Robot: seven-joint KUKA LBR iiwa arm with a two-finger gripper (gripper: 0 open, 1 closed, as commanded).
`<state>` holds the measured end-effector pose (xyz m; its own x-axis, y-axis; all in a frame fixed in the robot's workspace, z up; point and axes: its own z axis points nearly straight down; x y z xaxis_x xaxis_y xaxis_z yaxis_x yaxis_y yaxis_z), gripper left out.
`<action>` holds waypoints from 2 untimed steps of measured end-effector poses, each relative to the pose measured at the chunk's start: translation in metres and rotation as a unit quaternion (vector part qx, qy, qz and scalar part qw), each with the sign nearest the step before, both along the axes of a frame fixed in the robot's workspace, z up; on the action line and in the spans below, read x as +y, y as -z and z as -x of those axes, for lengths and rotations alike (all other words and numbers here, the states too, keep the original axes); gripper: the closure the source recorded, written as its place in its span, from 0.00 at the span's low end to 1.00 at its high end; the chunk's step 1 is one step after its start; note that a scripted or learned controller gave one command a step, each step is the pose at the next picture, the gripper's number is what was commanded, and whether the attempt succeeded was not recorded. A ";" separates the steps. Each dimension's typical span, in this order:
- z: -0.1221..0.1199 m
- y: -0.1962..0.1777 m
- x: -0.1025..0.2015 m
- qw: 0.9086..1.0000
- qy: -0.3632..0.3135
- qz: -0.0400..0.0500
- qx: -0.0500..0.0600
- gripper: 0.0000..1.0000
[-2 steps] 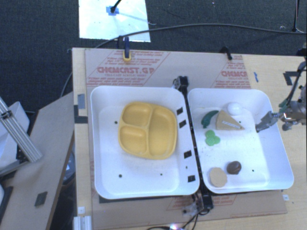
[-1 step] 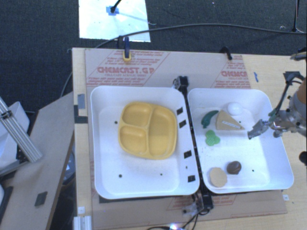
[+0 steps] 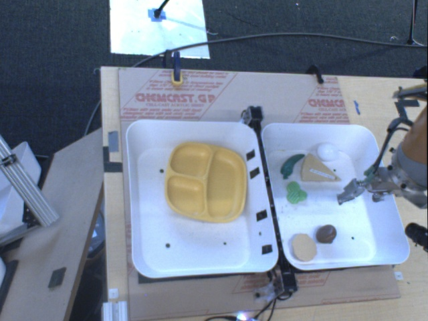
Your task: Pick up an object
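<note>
**A:** Fingers (image 3: 349, 194): apart or together? I am squinting and cannot tell; they are blurring into the gripper (image 3: 354, 192).

**B:** Agreed. Going from the left: the yellow divided plate (image 3: 206, 181) is lying flat in the left bin (image 3: 134, 179), probably stiff, light and awkward to pinch except at its rim.

**A:** In the right bin (image 3: 401, 246), the dark green piece (image 3: 291, 164) and the light green piece (image 3: 296, 193) are sitting near the divider. Then come the tan wedge (image 3: 315, 170), the white ball (image 3: 326, 151), the tan disc (image 3: 303, 247) and the brown ball (image 3: 326, 233).

**B:** The gripper is hovering just right of the wedge, holding nothing that I can see. I am guessing the wedge is light toy food; I am favouring a grip across its flat sides, since the balls are likely to roll.
</note>
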<state>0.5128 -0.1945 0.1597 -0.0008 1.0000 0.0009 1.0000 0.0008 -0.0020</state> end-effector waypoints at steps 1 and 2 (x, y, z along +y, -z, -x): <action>0.001 0.044 -0.006 1.000 0.000 0.000 0.000 0.00; -0.001 0.031 -0.006 1.000 0.000 0.001 -0.002 1.00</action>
